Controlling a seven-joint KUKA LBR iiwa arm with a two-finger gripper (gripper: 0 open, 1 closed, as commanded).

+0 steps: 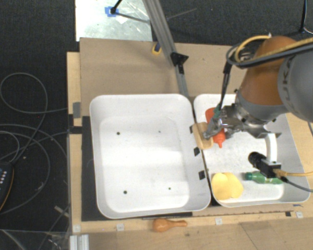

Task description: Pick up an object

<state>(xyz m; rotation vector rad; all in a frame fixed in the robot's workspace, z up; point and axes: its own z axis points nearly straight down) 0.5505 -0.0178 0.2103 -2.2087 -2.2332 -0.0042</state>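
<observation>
My gripper point(216, 130) hangs low over the left side of the right bin point(292, 191), close to the divider. An orange-red object point(219, 139) lies right under it, with a red part point(211, 113) showing behind the gripper; most of it is hidden by the wrist. Whether the object is between the gripper's tips I cannot make out. A yellow rounded object point(227, 186) rests in the near left corner of the right bin. A green object point(261, 177) lies to its right, partly behind a black fitting on the arm.
The left bin point(141, 155) stands beside the right one. A small wooden block point(202, 137) sits on the rims between the bins. An orange pear-shaped object point(168, 224) lies on the bench in front of the bins. A metal pole point(164, 33) slants across the back.
</observation>
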